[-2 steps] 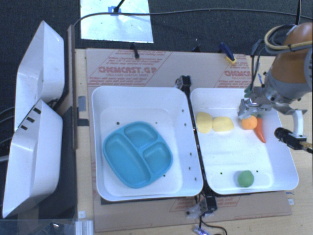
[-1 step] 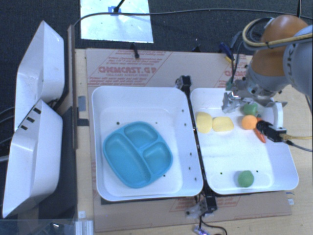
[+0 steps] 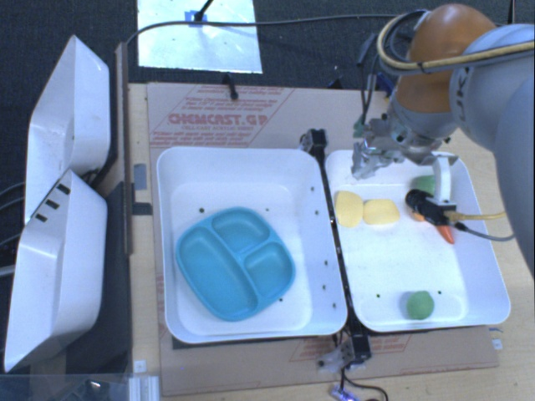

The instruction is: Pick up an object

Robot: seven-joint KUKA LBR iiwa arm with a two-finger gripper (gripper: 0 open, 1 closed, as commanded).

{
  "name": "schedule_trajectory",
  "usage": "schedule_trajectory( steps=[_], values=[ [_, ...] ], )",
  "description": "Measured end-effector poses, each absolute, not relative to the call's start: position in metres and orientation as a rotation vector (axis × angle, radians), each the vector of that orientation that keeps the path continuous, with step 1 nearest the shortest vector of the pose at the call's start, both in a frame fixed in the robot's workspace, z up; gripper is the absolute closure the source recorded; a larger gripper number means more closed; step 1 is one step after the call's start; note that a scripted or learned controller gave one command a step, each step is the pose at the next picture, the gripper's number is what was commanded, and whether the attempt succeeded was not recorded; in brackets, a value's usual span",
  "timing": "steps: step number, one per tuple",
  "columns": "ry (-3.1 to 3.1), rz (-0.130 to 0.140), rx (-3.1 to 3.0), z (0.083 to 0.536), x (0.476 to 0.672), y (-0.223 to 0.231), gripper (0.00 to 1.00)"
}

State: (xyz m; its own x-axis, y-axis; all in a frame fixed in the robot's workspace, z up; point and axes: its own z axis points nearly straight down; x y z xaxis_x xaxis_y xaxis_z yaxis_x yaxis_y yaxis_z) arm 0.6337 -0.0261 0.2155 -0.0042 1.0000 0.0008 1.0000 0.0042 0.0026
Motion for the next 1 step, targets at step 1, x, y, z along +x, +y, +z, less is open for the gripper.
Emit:
schedule_trajectory(
  steps=[1],
  values=[
    [2.225,0.002,2.217,0.2103,0.6463,0.0194,1.00]
  ],
)
